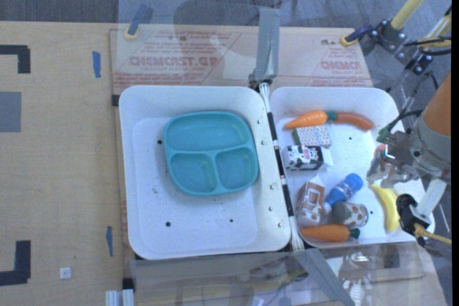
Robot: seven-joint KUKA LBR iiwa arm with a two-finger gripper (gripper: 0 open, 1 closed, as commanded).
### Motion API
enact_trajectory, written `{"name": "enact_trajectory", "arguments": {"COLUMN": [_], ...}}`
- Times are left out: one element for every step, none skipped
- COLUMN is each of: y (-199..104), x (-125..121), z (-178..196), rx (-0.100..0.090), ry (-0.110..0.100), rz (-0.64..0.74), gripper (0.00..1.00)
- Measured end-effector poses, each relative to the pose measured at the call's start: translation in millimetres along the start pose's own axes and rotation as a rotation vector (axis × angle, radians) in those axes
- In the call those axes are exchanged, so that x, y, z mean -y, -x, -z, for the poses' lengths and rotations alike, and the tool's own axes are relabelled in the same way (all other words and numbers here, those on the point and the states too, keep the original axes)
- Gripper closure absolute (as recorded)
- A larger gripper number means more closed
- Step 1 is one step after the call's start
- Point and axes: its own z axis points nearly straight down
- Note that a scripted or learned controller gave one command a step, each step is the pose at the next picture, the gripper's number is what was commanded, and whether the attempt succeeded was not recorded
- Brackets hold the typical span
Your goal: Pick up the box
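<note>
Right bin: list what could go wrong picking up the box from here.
1. Crowding: the box lies against the blue bottle and an orange carrot, so the fingers may nudge or catch those instead.
2. Mix-up: two other cartons sit nearby and could be taken by mistake.
3. The gripper is off by the banana, and may clip it.

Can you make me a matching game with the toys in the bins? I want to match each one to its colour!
Things:
1. divided plate
2. banana
3. carrot
4. bottle

Colours:
A. yellow
B. blue cap
C. teal
D. orange with a green top

Pairs: 1-C, 2-A, 3-D, 4-B
</note>
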Motion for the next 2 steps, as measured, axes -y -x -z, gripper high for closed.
{"name": "enact_trajectory", "arguments": {"y": [-79, -146], "x": [33, 60], "z": [-16, -16], "rx": [0.0, 0.001], "ry": [-0.003, 0.001], "rz": [-0.166, -0.436], "gripper": [1.0, 1.0]}}
